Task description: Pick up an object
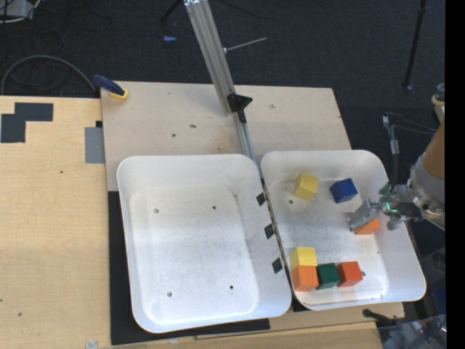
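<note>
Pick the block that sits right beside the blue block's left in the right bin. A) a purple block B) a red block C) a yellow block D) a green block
C: in the right bin the yellow block lies just left of the blue block, while the green block sits lower down in the row near the front.

Dark floor (327, 42) lying beyond a pale wooden bench (51, 217), with black cables (43, 67) trailing across it; a slanted aluminium rail (213, 53) crossing a plywood board (290, 118), and a tripod leg (418, 35) standing at upper right
</note>
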